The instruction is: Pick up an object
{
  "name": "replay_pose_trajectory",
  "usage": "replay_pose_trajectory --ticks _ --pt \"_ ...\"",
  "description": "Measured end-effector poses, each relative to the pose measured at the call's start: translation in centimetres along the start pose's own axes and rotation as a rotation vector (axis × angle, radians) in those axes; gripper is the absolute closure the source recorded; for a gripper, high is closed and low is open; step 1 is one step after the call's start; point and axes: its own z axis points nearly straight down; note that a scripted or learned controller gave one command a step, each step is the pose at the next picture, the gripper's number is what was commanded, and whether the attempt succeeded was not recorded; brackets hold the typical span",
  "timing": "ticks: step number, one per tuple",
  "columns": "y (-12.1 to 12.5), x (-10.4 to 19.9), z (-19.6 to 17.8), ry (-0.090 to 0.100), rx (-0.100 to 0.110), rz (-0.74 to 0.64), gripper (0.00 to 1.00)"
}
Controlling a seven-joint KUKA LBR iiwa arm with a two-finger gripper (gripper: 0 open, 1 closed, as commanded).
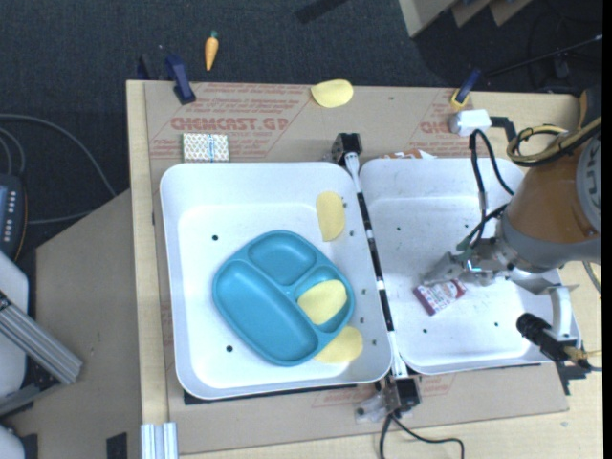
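Claw (457, 268) at a small packet (439, 295) in the right bin (421, 189).
The red-and-white packet lies flat, long axis slanting lower-left to upper-right; claw opening cannot be told.

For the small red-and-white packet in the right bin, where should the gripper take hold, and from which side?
The packet lies flat on the right bin floor, tilted, with the gripper right at its upper-right end. It is thin, so a top-down approach seems best, pinching across its narrow width near the middle. Its left and lower sides have open floor, leaving finger room there.
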Motion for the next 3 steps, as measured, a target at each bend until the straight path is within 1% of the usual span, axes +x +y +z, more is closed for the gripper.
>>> replay_pose_trajectory --ticks 1,2,3 --pt "13.8 1.5 -1.5 0.002 0.008 -0.003 0.0" --pt "12.6 3.6 -4.6 0.003 0.011 -0.003 0.0" --pt "5.2 5.3 -0.8 0.003 0.012 -0.001 0.0"
